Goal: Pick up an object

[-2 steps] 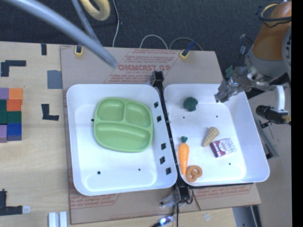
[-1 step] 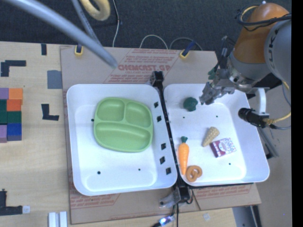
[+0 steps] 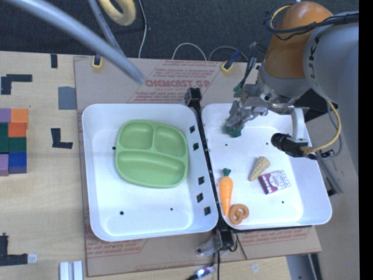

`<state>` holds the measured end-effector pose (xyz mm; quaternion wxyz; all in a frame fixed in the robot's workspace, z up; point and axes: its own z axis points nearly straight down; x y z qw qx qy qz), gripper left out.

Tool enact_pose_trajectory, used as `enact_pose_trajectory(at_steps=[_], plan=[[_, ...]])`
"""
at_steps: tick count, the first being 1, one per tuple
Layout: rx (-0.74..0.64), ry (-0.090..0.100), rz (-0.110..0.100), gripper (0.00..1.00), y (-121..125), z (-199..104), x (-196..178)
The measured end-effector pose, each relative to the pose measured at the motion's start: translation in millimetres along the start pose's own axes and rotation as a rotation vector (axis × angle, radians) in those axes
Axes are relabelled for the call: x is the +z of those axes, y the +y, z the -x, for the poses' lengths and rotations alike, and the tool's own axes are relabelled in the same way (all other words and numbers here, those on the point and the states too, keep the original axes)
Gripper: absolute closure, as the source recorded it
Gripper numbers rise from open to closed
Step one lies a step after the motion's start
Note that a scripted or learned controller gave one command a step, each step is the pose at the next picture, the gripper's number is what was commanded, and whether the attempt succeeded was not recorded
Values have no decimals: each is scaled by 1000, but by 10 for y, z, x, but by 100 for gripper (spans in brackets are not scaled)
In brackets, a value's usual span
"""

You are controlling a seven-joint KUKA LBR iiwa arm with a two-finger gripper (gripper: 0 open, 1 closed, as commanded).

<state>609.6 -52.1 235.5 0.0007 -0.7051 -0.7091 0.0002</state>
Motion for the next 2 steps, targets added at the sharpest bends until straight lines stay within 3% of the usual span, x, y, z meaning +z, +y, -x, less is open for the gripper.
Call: enact_pose_trajectory(at_steps=[2], plan=[[1, 0, 1, 100, 216, -912, -58]])
